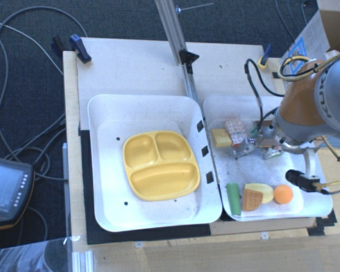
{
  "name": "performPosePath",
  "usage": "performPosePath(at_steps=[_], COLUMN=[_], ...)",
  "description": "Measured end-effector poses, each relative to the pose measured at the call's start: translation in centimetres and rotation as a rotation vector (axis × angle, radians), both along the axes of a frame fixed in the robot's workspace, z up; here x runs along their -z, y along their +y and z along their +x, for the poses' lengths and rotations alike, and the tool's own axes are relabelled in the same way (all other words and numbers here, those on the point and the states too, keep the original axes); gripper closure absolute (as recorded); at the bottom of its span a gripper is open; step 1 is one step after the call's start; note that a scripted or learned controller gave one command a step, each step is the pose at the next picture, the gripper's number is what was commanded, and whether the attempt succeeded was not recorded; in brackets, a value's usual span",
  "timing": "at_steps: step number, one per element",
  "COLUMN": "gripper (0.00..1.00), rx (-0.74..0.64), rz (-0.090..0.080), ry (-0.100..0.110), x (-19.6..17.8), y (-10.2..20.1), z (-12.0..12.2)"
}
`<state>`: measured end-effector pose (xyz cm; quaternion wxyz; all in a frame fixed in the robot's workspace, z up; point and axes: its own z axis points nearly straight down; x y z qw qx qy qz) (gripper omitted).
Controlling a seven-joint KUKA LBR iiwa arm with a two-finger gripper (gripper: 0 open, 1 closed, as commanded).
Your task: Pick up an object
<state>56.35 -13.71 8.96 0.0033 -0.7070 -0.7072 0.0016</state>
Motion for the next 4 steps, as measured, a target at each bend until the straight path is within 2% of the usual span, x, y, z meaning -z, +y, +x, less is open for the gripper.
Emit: performPosePath(at_steps=[1,3,4], gripper=[1.0,1.0,1.0], rx=[-0.001,-0.002,-0.002], rz=[-0.001,-0.004,-0.004], ry=[-0.008,-0.015,-0.014], x=[-1.4,-13.8,-18.6], y=[0.0,0.1,0.1], z=[0.2,1.8,1.9])
